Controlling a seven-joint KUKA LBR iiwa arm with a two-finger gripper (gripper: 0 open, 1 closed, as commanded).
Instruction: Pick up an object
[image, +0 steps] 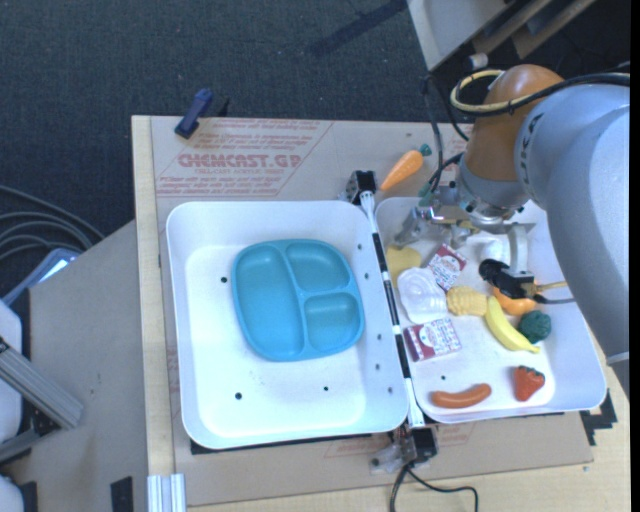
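blue tray (297, 298) in left bin (200, 240), banana (508, 326) in right bin (575, 385)

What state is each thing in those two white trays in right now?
Blue divided plate: lying flat in the left bin, nothing on it.
Banana: lying in the right bin.
Hot dog: lying flat near the front rim.
Strawberry: resting beside the hot dog.
Corn cob: lying among the other items.
Carrot: outside the bins, on the board.
Gripper: low over the right bin's back end.

Dark carpet floor (150, 60), wooden bench (250, 150)
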